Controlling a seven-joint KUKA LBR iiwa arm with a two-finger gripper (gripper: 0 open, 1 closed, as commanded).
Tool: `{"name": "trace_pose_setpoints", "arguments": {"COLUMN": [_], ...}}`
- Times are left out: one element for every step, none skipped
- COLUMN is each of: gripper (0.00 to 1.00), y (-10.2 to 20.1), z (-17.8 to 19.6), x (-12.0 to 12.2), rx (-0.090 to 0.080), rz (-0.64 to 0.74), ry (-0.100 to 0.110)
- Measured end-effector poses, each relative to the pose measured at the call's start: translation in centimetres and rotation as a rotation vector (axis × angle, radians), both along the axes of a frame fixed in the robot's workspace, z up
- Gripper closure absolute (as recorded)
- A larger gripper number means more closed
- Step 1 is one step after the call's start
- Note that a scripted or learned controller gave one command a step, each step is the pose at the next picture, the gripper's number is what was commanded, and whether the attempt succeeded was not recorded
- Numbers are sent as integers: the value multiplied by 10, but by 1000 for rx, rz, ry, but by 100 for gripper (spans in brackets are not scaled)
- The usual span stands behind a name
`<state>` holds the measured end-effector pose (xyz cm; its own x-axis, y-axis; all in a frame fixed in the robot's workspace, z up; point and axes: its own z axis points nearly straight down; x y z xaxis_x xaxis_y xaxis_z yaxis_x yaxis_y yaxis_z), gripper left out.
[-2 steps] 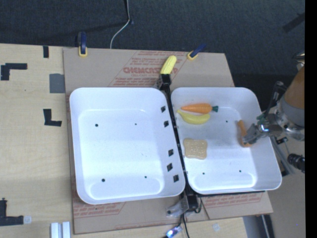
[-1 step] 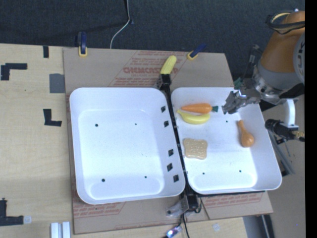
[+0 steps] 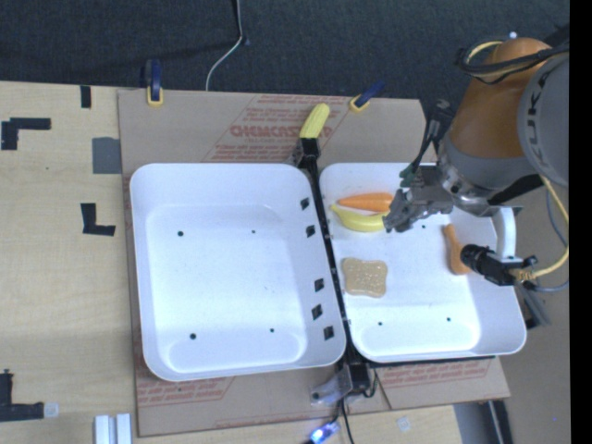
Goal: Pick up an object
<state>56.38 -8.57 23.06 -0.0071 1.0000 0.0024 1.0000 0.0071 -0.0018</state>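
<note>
On a worktop (image 3: 55, 248) lined with cardboard, the left bin (image 3: 222, 266) sits bare beside the right bin (image 3: 435, 336), where the pickable items cluster. Just past the divider, a slice of toast (image 3: 364, 277) lies flat; above it a yellow banana (image 3: 358, 218) and an orange carrot (image 3: 365, 201) rest side by side, long axes running left-right. The end effector (image 3: 404, 213) hangs at their right-hand tips, so the fruit lies immediately to its left in the view; whether its fingers are apart cannot be told. An orange stick-shaped piece (image 3: 453, 251) lies farther right.
</note>
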Motion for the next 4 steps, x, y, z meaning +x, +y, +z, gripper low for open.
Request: {"name": "trace_pose_setpoints", "arguments": {"gripper": [100, 100, 100, 100], "y": [71, 105, 86, 107], "z": [76, 174, 95, 85], "x": [-3, -7, -83, -43], "rx": [0, -1, -3, -4], "rz": [3, -1, -8, -5], "ry": [-9, -12, 10, -1]}}
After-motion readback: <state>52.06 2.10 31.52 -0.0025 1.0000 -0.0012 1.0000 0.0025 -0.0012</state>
